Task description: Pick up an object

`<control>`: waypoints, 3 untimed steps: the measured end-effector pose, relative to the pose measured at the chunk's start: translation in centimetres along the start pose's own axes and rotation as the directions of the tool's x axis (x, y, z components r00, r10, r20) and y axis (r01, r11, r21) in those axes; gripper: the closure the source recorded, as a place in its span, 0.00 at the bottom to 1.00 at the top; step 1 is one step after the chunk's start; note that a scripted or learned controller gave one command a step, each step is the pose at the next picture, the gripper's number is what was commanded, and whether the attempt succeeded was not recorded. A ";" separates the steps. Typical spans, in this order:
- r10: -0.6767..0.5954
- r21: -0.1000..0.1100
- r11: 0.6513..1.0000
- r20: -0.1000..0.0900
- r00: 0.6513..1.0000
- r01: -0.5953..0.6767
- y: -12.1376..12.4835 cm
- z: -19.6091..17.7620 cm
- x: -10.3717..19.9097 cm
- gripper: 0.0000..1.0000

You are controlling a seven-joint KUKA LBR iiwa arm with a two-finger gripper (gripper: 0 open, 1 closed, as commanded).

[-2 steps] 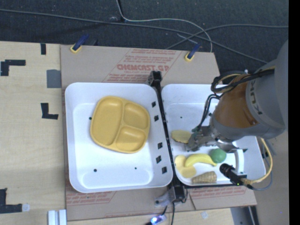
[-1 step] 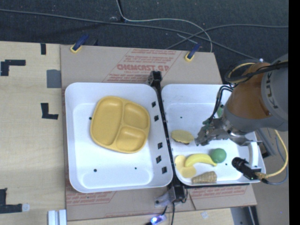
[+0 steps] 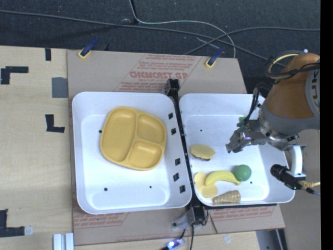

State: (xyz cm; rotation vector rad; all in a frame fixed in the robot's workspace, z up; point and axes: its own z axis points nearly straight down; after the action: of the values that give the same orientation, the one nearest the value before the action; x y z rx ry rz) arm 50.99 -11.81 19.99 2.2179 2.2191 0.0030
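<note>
Pincer [image 3: 234,146]: over the right shallow white bin [image 3: 218,108], finger state cannot be told. Nothing seen between its tips. Just below it lie a green ball [image 3: 242,172], yellow banana [image 3: 221,178] and tan burger-shaped toy [image 3: 202,151]. Left bin [image 3: 83,139] holds a yellow divided plastic plate [image 3: 133,138].

Two white bins [image 3: 86,139] sit side by side on a cardboard sheet [image 3: 156,72] over the wooden bench [image 3: 31,155].
</note>
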 end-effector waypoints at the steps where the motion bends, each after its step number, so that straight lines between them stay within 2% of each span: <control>1: 0.000 0.004 1.000 -0.002 1.000 0.000 0.1 -1.2 0.0 1.00; 2: -0.006 0.007 1.000 -0.003 1.000 0.006 1.6 -0.3 5.2 1.00; 3: -0.007 0.004 1.000 -0.004 1.000 0.007 4.0 -1.4 10.7 1.00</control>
State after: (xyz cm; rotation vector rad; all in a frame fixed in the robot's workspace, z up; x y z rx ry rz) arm 55.01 -1.11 21.42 2.2137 2.2309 0.0024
